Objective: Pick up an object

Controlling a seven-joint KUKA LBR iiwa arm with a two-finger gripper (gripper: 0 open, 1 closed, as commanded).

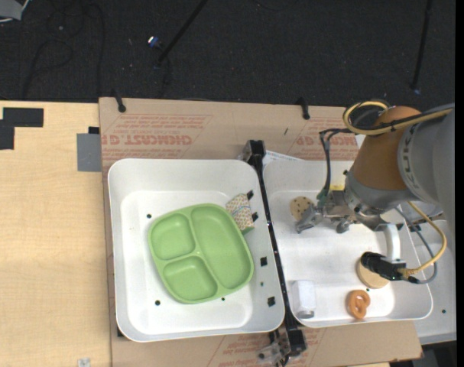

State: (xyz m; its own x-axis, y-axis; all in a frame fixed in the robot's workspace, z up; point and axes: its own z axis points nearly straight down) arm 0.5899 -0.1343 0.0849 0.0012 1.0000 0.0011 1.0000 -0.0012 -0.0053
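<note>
The gripper [306,222] hangs low in the right bin [331,270], just beside a tan disc [300,205] near the bin's left wall (round, so no long axis). How wide it stands, I cannot tell. A white cup [303,297] lies lengthwise along that wall.

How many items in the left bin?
2: a green divided plate in the middle, and a small patterned item at its far right corner. The plate may hide more.
</note>
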